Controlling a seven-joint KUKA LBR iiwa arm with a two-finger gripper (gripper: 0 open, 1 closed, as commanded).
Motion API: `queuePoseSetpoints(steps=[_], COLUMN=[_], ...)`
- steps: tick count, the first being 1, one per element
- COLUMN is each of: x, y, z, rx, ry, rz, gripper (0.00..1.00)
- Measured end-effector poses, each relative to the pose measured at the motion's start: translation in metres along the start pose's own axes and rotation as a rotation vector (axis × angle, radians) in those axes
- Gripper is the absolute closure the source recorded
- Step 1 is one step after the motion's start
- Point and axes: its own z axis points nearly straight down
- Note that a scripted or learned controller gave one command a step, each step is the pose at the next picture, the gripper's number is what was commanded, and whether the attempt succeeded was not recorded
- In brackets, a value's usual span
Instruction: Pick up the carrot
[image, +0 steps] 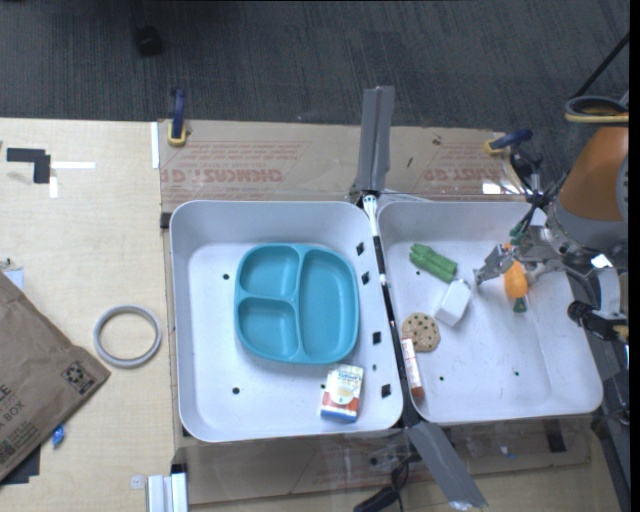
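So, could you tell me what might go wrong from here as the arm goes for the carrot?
1. The carrot sits right at the pincer, seemingly caught near one end, so it could pivot and slip out on lifting.
2. It lies in the far right part of the right bin, close to the arm's own wrist hardware, so a dropped carrot could be nudged against the wall.
3. The white block and green vegetable lie nearby; a sweep leftward could knock them.

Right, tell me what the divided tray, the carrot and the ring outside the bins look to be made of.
Divided tray: likely moulded plastic, uniform teal with a soft sheen and rounded compartment walls.
Carrot: probably a plastic toy, evenly bright orange and smooth with a green stub.
Ring: possibly a tape roll, pale grey and matte; too small to tell.
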Motion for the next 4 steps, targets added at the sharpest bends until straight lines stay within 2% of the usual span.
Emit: queuePoseSetpoints(steps=[1,2,3,4], x=[0.041,0.013,0.013,0.063], y=[-0.016,0.016,0.016,0.031], z=[0.000,-0.001,-0.010,-0.017], rx=[0.000,-0.002,-0.002,-0.001], ry=[-0.011,-0.013,-0.014,-0.012], rz=[-0.008,0.092,0.088,-0.143], gripper=[0.00,0.00,1.00,1.00])
